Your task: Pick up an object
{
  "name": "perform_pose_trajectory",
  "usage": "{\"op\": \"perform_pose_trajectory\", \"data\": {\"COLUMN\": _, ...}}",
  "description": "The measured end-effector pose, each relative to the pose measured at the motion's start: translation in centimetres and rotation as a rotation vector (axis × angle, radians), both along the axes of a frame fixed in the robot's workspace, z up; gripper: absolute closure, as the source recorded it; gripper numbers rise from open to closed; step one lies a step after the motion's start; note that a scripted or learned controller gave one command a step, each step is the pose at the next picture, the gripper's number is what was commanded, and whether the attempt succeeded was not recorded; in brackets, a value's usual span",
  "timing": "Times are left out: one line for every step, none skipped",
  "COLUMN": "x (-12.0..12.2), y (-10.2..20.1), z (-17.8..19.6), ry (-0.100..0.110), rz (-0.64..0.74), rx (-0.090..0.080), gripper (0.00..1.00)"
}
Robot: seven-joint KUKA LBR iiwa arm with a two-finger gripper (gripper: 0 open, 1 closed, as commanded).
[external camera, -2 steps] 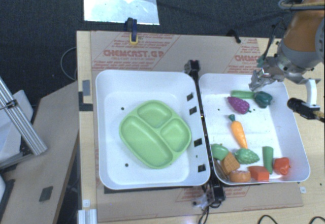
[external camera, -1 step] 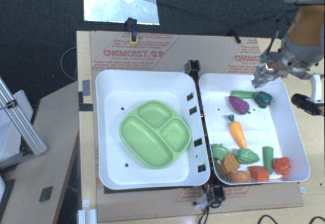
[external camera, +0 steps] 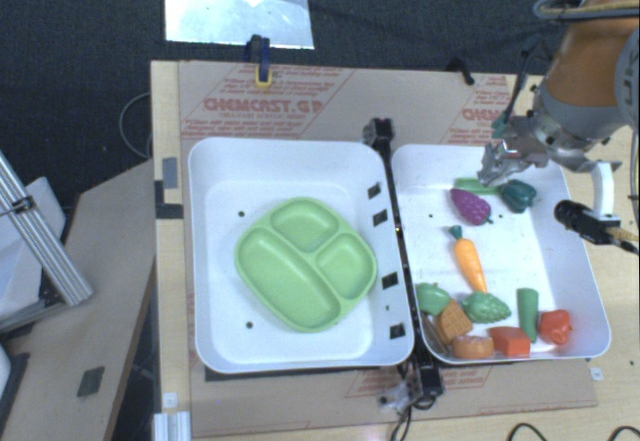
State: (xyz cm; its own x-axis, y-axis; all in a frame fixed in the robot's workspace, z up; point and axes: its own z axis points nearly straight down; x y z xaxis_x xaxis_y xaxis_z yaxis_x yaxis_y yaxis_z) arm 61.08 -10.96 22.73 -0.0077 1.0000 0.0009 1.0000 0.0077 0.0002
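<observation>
1. At the far left, a metal frame piece (external camera: 40, 229) is seen beside the tabletop (external camera: 300, 94), which is covered with printed cardboard.
2. The left bin (external camera: 210, 179) is occupied by a light green divided plate (external camera: 305, 264), which lies flat near the bin's middle, with its three compartments facing up.
3. Black clips (external camera: 380, 219) are seen along the seam where the two bins meet.
4. In the right bin (external camera: 580, 269), toy foods are gathered. Along the near edge, from left to right, a green piece (external camera: 432, 298), an orange-brown piece (external camera: 454, 321), a leafy green piece (external camera: 487, 307), a red-orange piece (external camera: 509, 340), an upright green piece (external camera: 527, 304) and a red piece (external camera: 555, 326) are clustered close together.
5. An orange carrot (external camera: 470, 264) is laid just above that cluster, and a purple eggplant (external camera: 470, 205) is found beyond it, apart from the carrot.
6. A dark green object (external camera: 518, 194) lies just right of the eggplant.
7. The hand (external camera: 497, 167) is positioned at the bin's far side, directly above the eggplant and the dark green object; whether it is released or clenched cannot be told, and nothing is seen grasped.
</observation>
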Motion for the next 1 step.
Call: {"op": "perform_pose_trajectory", "data": {"x": -2.91, "y": 5.26, "z": -0.55, "ry": 0.002, "rz": 0.001, "rx": 0.001, "gripper": 1.00}}
